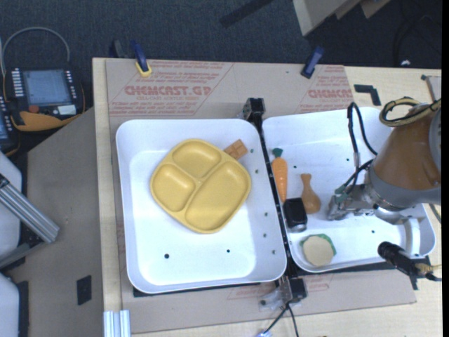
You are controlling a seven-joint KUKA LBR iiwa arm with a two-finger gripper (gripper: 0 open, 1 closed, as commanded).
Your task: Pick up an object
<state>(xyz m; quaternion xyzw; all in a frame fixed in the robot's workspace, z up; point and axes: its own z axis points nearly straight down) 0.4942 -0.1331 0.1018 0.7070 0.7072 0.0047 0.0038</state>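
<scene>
The right bin (319, 135) holds an orange toy carrot (280, 175) near its left wall, a tan drumstick-shaped piece (309, 194), a small black block (295, 213) and a round tan and green sandwich piece (318, 250) near the front wall. My gripper (342, 206) is low in the right bin, just right of the drumstick piece, with nothing seen between its fingers. The arm's orange band (410, 153) rises behind it at the right.
The left bin (140, 244) carries a yellow divided plate (200, 184) with a small brown block (236, 149) at its far right edge. A black divider clamp (254, 108) sits between the bins. Cables (358, 128) hang over the right bin's back.
</scene>
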